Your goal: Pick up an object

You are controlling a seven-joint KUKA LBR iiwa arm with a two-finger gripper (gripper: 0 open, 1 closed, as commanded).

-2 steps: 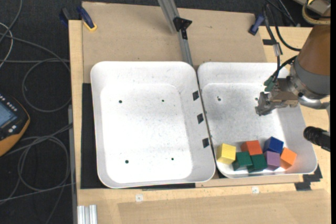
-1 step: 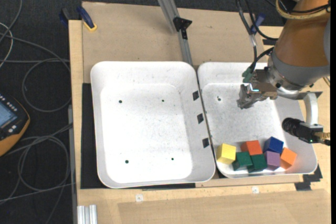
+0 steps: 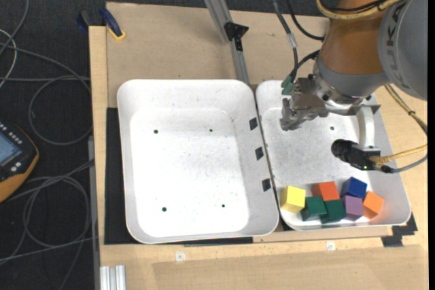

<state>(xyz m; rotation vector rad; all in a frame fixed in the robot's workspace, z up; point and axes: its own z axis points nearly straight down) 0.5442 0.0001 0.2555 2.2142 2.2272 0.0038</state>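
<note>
Several small blocks lie clustered along the near edge of the right bin [image 3: 299,159]: a yellow block [image 3: 294,197], a green block [image 3: 325,208], a red-orange block [image 3: 328,190], a blue block [image 3: 355,186], a purple block [image 3: 353,205] and an orange block [image 3: 373,203]. My gripper [image 3: 291,120] hangs over the far left part of the right bin, well above and behind the blocks. Nothing shows between its fingers, which look close together.
The left bin [image 3: 136,166] lies beside the right one, with black clips along the shared wall. A slanted metal pole [image 3: 217,3] rises behind the bins. Cables and a yellow-cased device [image 3: 12,159] lie on the floor at the left.
</note>
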